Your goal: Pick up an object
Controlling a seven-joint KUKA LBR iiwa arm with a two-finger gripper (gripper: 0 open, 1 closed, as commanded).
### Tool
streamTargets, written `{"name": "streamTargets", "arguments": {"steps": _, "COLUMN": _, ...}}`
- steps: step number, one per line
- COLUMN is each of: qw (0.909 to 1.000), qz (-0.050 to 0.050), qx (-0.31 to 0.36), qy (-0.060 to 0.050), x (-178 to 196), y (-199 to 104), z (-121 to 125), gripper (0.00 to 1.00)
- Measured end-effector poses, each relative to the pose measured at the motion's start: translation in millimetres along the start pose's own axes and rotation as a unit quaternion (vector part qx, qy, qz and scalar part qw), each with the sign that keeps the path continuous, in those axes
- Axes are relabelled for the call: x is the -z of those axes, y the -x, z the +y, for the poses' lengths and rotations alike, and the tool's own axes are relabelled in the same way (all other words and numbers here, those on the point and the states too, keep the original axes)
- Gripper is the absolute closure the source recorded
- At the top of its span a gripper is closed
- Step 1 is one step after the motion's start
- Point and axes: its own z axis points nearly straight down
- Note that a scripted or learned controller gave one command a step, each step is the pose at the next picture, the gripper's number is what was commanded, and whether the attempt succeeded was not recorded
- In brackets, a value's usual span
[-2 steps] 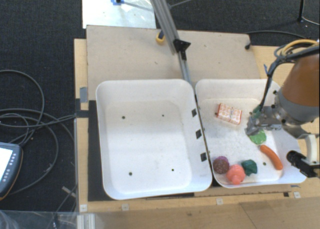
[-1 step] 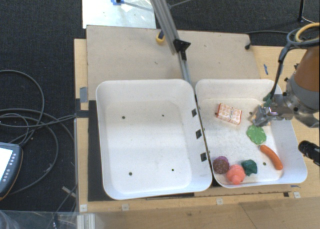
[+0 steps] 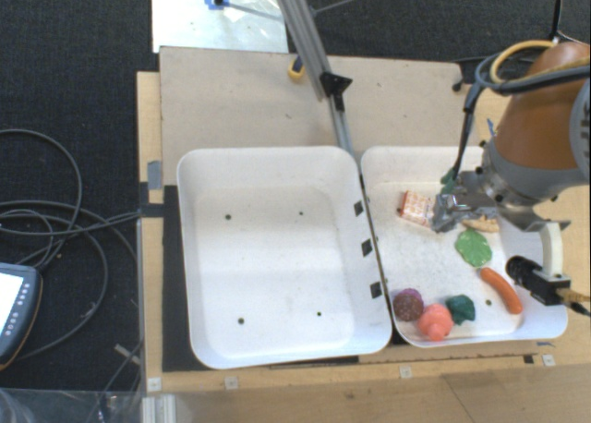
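You are looking down at a slant on a bench (image 3: pixel 240 98) that bears two shallow white bins side by side. The left bin (image 3: pixel 199 320) lies toward the middle of the view. The right bin (image 3: pixel 388 167) holds all the small objects. Your arm (image 3: pixel 545 126), grey with an orange band, reaches in from the right and hangs over the upper part of the right bin. Its gripper (image 3: pixel 446 211) sits low there, just beside a small orange-and-white packet (image 3: pixel 415 207) on its left. Whether the claw is wide, narrow or holding anything, you cannot tell from this view. Below the gripper lies a green leaf-shaped piece (image 3: pixel 473 247), then an orange carrot-like stick (image 3: pixel 500 289). Along the near wall sit a dark purple ball (image 3: pixel 407 304), a pink-red lump (image 3: pixel 436 321) and a dark teal lump (image 3: pixel 460 308), close together.
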Motion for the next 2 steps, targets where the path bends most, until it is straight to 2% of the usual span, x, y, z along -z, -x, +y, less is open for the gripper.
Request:
{"name": "streamTargets", "arguments": {"steps": 1, "qw": 1.0, "qz": 0.0, "qx": 0.0, "qy": 0.0, "x": -12, "y": -52, "z": 6, "gripper": 1.0}}
{"name": "streamTargets", "arguments": {"steps": 2, "qw": 1.0, "qz": 0.0, "qx": 0.0, "qy": 0.001, "x": -5, "y": -105, "z": 14, "gripper": 1.0}}
